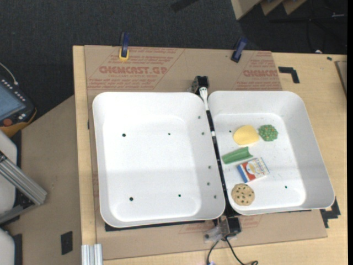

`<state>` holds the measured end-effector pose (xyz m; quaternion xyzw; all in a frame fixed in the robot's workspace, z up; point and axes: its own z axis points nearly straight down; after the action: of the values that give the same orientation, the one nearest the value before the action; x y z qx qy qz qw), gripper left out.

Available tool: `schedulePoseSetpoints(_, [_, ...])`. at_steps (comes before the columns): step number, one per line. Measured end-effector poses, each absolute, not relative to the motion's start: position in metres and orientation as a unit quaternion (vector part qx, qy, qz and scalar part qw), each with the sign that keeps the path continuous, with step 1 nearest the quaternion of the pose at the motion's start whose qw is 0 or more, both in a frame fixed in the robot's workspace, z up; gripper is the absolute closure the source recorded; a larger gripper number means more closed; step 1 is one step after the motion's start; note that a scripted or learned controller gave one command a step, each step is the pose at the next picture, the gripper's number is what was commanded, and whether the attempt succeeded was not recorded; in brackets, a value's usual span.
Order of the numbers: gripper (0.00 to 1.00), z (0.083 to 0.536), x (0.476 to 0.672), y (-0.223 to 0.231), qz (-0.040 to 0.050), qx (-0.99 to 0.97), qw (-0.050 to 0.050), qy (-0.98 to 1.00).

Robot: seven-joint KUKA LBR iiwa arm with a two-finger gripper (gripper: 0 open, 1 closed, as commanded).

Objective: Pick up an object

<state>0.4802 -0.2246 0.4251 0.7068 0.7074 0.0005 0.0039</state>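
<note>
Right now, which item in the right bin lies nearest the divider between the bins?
The green pod: its left end nearly reaches the divider, while the cookie sits slightly farther right.

brown cardboard sheet with red print under both bins | blue-and-yellow clamp, back edge left | blue clamp, back edge right | black cable at front | dark carpet floor

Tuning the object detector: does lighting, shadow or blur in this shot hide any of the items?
Camera view: lighting is soft and even; the left bin shows a faint brightness band, no harsh glare. The yellow item, green ball, green stick, small carton and cookie are slightly soft but distinct, with slight shadows.
</note>
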Motion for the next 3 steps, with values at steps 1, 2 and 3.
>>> schedulePoseSetpoints(1, [1.00,0.363,0.481,-0.169,-0.0008,0.705,-0.003,0.709])
schedulePoseSetpoints(2, [1.00,0.384,0.480,-0.115,0.0018,0.705,0.002,0.709])
schedulePoseSetpoints(3, [1.00,0.334,0.479,-0.062,-0.0014,0.705,-0.003,0.709])
